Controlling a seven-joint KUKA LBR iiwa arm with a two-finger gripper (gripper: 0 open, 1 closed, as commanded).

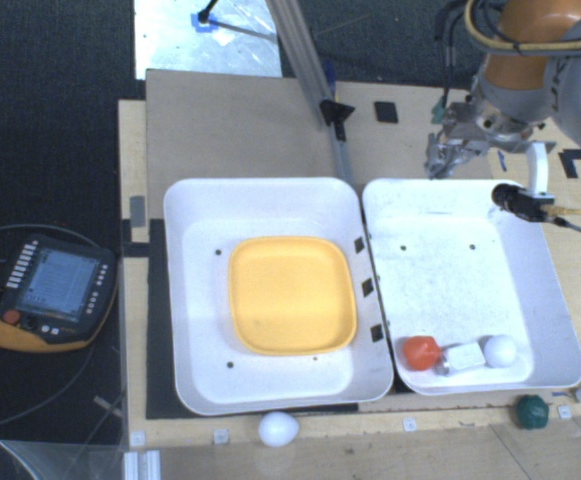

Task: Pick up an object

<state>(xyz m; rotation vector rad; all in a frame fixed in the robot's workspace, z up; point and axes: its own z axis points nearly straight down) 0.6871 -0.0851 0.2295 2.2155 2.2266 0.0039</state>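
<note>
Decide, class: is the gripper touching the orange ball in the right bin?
Apart. The camera view shows the gripper above the right bin's far rim, while the orange ball lies at its near edge.

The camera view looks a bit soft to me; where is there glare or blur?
Camera view: soft all over; glare on the shiny sheet at the top; the end effector is blurred against the bench; both white bins, left and right, are bright, with faint shadows.
</note>
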